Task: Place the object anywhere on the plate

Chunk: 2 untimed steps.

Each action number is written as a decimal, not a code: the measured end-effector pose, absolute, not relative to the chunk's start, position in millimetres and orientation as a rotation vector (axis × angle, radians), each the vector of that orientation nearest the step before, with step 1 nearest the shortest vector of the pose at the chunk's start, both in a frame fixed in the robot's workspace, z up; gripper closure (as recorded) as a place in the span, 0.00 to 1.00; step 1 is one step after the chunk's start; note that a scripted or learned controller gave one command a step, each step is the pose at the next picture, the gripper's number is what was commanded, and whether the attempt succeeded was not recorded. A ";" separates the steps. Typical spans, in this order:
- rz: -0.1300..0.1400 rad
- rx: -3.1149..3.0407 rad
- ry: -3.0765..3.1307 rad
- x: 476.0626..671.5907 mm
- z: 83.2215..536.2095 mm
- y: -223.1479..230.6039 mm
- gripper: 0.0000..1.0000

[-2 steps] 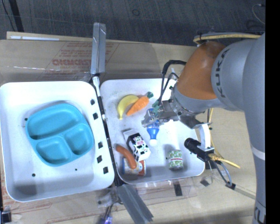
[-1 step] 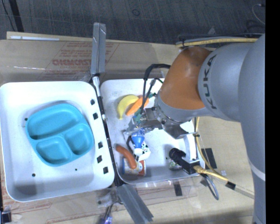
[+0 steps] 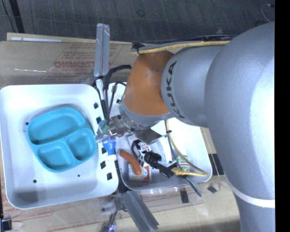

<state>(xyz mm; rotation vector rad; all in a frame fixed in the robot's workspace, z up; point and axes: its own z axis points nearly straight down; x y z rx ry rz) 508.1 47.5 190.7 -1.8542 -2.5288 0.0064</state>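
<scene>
Much of the right bin is covered by the arm. Whether the gripper is spread cannot be told. A plate is seen in the left bin.

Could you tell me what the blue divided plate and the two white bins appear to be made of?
The blue three-compartment plate looks like moulded plastic: uniform colour, rounded ridges, soft matte sheen. The shallow white bins, left and right, also seem plastic, smooth and slightly glossy with rounded corners, though painted metal can't be excluded.

place: robot lab | cues: KUKA arm, white bins on cardboard-covered bench
</scene>
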 end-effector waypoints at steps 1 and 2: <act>0.004 -1.760 -2.599 548.1 202.7 115.0 1.00; 0.004 -1.760 -2.599 548.2 202.8 114.8 0.00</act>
